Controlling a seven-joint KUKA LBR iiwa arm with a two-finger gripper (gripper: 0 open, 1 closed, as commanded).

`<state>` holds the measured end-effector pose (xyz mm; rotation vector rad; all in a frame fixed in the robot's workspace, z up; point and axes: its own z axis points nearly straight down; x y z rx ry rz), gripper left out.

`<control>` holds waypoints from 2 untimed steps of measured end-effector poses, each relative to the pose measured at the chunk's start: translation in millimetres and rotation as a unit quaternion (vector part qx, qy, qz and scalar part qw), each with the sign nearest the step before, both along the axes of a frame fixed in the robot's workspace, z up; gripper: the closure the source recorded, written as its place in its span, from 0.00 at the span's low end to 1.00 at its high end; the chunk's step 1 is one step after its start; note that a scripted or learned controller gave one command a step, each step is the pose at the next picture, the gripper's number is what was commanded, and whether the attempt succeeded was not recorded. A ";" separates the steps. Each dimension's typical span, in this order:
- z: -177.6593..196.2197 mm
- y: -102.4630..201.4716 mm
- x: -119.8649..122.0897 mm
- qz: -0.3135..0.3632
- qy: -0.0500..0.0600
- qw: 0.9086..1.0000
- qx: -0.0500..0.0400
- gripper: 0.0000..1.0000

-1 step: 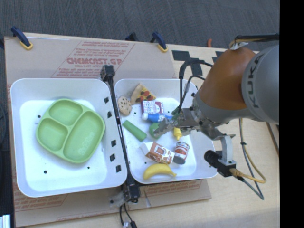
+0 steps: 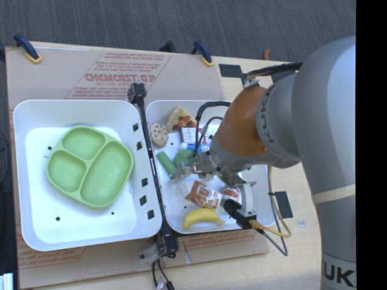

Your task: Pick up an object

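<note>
Gripper (image 2: 196, 167) is low in the right bin (image 2: 257, 180), by the green pieces (image 2: 175, 161); its state I cannot tell. Nearest lies a banana (image 2: 203, 218), then an orange packet (image 2: 202, 194); farther, a cookie (image 2: 159, 134). A green divided plate (image 2: 91, 165) sits in the left bin (image 2: 30, 222).

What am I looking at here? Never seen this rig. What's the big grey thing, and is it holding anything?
One fixed camera looks down at a slant on a bench with two shallow white bins. The grey shape is a robot arm with an orange band, reaching in from the right over the right bin. Its gripper is low among the clutter, and I can't tell whether it holds anything. The left bin holds a green divided plate. The right bin holds small items: a banana, a cookie, an orange snack packet and green pieces.
</note>
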<state>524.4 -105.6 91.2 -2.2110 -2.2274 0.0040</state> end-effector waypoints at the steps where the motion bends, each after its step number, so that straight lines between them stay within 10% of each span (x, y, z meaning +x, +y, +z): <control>1: 10.0 -0.1 0.1 0.003 0.001 1.000 0.000 1.00; 2: 108.1 -25.5 -46.3 -0.002 -0.002 1.000 0.000 1.00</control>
